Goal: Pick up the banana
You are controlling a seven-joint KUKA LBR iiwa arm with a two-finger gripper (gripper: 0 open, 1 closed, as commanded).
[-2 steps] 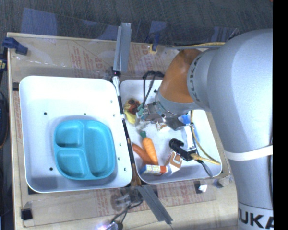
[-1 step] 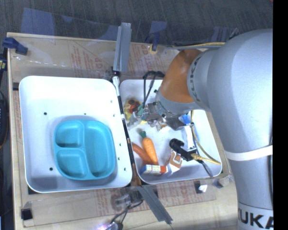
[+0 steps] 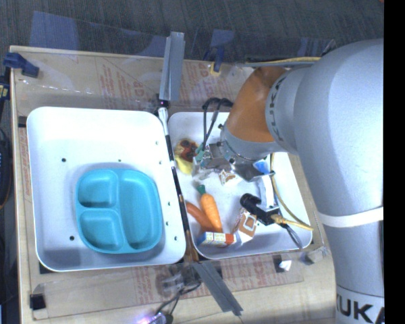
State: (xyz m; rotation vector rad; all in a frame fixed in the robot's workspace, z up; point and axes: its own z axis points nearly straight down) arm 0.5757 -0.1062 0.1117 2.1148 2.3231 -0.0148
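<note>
The banana (image 3: 183, 163) is a small yellow piece lying at the left wall of the right bin (image 3: 293, 181), near its far end. A dark reddish item (image 3: 187, 144) sits just behind it. My gripper (image 3: 212, 172) hangs low over the right bin, just to the right of the banana and close to it. The grey arm and its orange band cover much of the bin's far right part. Nothing visibly hangs from the gripper.
An orange carrot (image 3: 211, 212) lies in the middle of the right bin, beside another orange piece (image 3: 195, 214). A small colourful box (image 3: 217, 238) and a little carton (image 3: 246, 225) rest by the near wall. The left bin (image 3: 47, 133) holds a blue divided plate (image 3: 119, 208).
</note>
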